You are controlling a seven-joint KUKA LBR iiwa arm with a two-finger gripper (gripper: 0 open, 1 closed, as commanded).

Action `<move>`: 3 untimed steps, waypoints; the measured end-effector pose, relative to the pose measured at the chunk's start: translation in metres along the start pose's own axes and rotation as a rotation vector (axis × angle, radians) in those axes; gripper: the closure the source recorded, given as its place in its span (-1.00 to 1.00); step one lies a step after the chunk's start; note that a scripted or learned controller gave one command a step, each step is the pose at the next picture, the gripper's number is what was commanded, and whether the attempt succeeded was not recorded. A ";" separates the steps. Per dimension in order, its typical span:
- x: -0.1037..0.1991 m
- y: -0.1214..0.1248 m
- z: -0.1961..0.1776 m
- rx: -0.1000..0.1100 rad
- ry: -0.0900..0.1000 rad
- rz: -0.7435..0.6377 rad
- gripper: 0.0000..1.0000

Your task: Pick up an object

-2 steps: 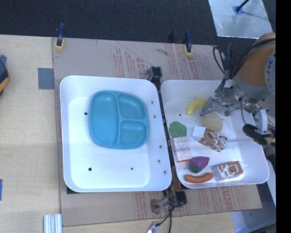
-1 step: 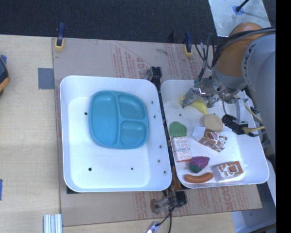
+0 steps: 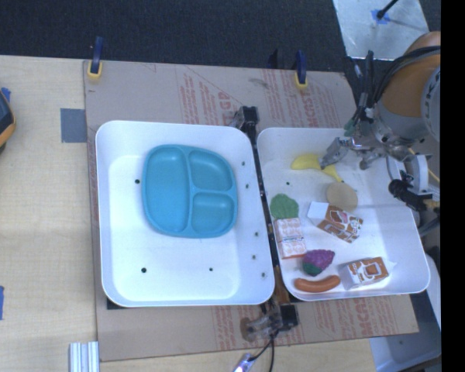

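banana (image 3: 311,163) | long axis left-right | gripper (image 3: 342,150) just right, above

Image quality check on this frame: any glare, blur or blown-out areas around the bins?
Camera view: lighting even and soft; the white bins read bright, near clipping, with faint shadows under the blue divided plate. Hand and wrist slightly soft against the bin, small items like the sausage sharp enough. The floor above the bench is dark.

divided plate (image 3: 190,190) in left bin (image 3: 116,208), toy foods (image 3: 325,231) in right bin (image 3: 407,239)
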State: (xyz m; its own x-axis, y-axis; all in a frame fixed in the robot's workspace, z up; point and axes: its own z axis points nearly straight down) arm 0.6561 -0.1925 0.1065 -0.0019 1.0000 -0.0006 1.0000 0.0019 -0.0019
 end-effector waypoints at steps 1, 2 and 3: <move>0.023 -0.067 0.015 0.003 0.000 -0.002 -1.00; 0.022 -0.067 0.005 0.004 -0.002 -0.006 1.00; 0.094 -0.048 0.015 0.002 0.000 -0.005 1.00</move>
State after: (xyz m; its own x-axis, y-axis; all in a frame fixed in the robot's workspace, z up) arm 0.6078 -0.0989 0.0916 -0.0073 1.0000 -0.0006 1.0000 0.0073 -0.0035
